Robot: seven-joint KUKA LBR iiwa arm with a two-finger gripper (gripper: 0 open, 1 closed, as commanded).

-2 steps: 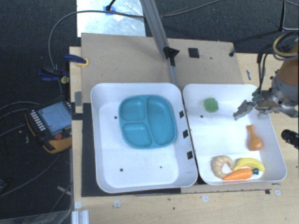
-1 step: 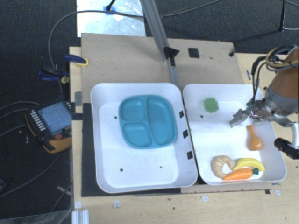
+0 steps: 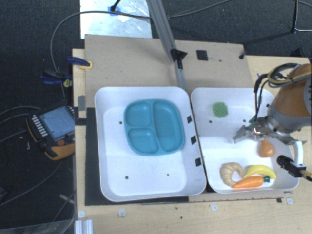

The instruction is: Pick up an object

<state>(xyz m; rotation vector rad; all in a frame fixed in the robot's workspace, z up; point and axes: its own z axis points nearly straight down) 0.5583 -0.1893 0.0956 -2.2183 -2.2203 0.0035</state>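
Small orange rounded object [image 3: 265, 148] lying at the right side of the right white bin [image 3: 219, 147], just beside the grey two-finger gripper [image 3: 245, 132], spread or pressed together impossible to tell; easily nudged toward the yellow banana [image 3: 261, 170] by an off-centre descent.

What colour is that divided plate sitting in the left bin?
Light blue: the three-compartment plastic plate shows plainly in the camera view from above.

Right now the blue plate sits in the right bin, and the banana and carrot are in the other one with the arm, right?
Not quite. The camera view shows the blue plate in the left bin. The banana and carrot lie in the right bin, where the arm reaches.
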